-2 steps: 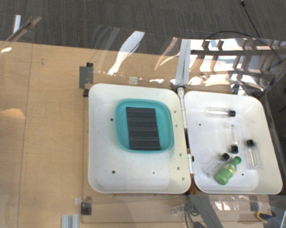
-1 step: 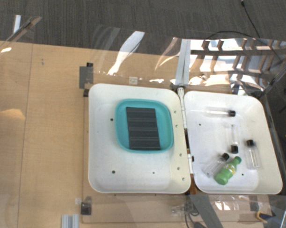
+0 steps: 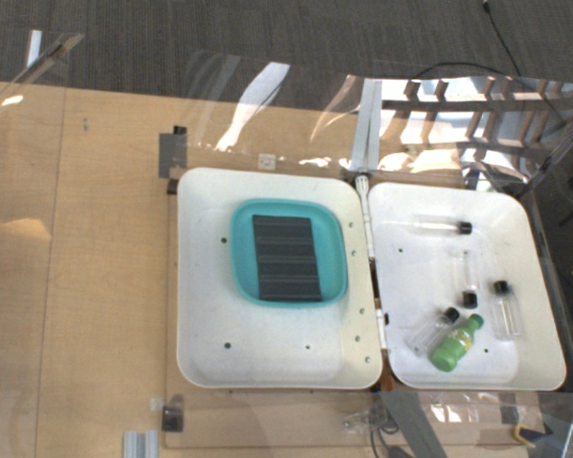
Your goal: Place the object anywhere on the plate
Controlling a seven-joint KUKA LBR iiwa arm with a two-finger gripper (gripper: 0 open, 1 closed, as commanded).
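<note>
Bottle (image 3: 455, 344), green, lying in right bin (image 3: 535, 368) among clear vials; plate (image 3: 334, 263), teal, in left bin. We should grip the bottle across its body. End effector state: we cannot tell.

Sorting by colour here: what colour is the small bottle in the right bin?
Green bottle with a yellow-green cap, clearest in the camera view.

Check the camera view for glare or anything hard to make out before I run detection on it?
Camera view: bright window reflections streak the clear shield along the bench's far edge, strongest above the right bin. The clear vials nearly vanish against the white floor; only their black caps read well. The green bottle and the teal plate with its dark ribbed insert are sharp and evenly lit, with soft shadows.
</note>
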